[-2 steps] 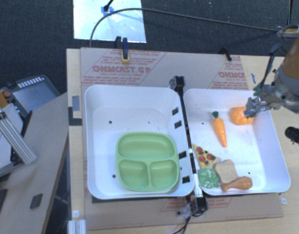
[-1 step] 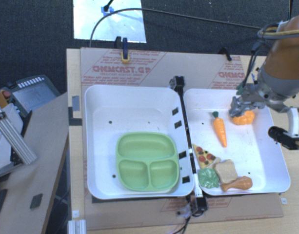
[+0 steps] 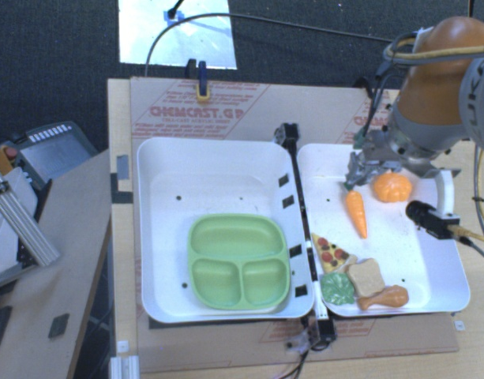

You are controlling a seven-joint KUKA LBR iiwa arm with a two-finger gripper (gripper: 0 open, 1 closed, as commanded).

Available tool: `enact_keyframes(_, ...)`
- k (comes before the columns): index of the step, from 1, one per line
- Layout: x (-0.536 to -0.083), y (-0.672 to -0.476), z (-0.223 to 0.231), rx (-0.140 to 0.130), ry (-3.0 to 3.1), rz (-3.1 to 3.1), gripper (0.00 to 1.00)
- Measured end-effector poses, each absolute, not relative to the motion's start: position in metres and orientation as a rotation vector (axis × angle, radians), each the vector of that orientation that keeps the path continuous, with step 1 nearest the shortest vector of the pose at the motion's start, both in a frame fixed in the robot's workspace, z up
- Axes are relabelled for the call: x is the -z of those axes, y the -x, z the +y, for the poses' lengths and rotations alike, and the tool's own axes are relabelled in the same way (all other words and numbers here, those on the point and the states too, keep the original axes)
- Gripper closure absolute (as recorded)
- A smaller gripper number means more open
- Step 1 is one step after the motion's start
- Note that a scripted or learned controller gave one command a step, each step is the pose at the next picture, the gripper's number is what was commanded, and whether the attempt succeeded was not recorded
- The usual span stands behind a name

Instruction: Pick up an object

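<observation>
**Jaws low over the carrot top in the right bin**

From my remote seat I see 1 grey arm with an orange band (image 3: 451,61) reaching in from the right, its gripper (image 3: 358,174) down in the back part of the right shallow white plastic bin (image 3: 451,279). The dark tips sit just above the leafy end of the orange toy carrot (image 3: 357,213), which lies pointing toward the front of the bin. I cannot tell whether the jaws are apart or together, and I see nothing plainly between them.

Just right of the carrot's top, close under the wrist, rests a round orange toy fruit (image 3: 392,187). Near the front of the same bin, 4 more pieces cluster: a pizza slice with red toppings (image 3: 330,253) against the divider, a green leafy toy vegetable (image 3: 336,289) below it, a tan bread slice (image 3: 365,275) touching that, and a brown toy chicken drumstick (image 3: 384,297) at the front.

The left shallow white plastic bin (image 3: 170,180) carries 1 light green plastic tray with 3 compartments (image 3: 238,260), set toward its front right corner. Both bins sit side by side on the cardboard-covered surface (image 3: 226,109).
</observation>
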State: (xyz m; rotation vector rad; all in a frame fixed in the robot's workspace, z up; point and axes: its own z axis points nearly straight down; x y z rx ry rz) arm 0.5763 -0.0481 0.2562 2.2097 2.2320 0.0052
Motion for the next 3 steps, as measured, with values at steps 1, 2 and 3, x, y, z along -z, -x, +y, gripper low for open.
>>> enact_keyframes(1, -0.246, -0.573, 0.014, -0.004, -2.211, 2.233, 1.00)
enact_keyframes(2, -0.232, -0.579, 0.060, -0.002, -2.212, 2.231, 1.00)
enact_keyframes(3, -0.238, -0.581, 0.107, -0.004, -2.212, 2.230, 1.00)
